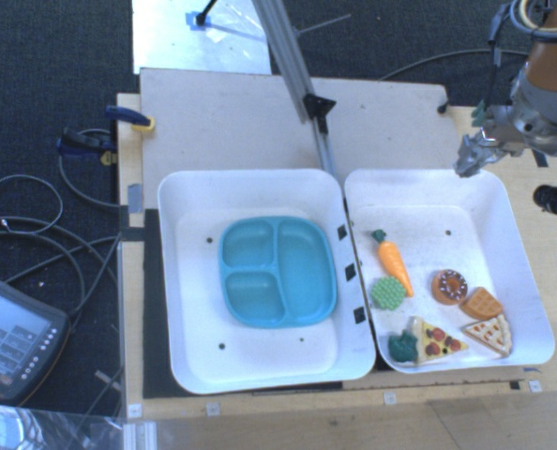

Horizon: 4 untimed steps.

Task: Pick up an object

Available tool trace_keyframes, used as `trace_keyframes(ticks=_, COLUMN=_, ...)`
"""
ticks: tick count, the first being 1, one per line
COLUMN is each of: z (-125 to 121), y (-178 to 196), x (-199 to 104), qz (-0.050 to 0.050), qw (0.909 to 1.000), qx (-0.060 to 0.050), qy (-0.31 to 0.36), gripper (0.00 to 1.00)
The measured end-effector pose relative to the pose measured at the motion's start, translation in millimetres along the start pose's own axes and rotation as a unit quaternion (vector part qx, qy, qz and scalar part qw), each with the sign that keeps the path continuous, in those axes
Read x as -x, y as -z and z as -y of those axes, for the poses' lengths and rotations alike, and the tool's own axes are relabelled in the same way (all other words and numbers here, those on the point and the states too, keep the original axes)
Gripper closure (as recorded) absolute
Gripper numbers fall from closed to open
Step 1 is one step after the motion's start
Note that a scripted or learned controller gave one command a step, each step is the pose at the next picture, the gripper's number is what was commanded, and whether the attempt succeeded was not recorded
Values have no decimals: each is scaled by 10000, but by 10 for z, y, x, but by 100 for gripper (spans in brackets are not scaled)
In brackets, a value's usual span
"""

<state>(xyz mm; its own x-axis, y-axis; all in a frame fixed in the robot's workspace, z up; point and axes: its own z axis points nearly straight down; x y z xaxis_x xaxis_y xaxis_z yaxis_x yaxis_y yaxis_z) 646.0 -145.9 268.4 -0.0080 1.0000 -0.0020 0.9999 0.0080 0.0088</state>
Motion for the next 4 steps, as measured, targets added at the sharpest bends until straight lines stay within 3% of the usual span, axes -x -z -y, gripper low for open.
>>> trace_keyframes(ticks=1, z=-26, y=26, x=-581, qz=-19, qw=10000, qx=-30, qy=17, gripper=100)
trace_keyframes(ticks=4, z=71, y=-379, x=-2060, qz=-20, qw=10000, qx=-46, qy=10, gripper=100)
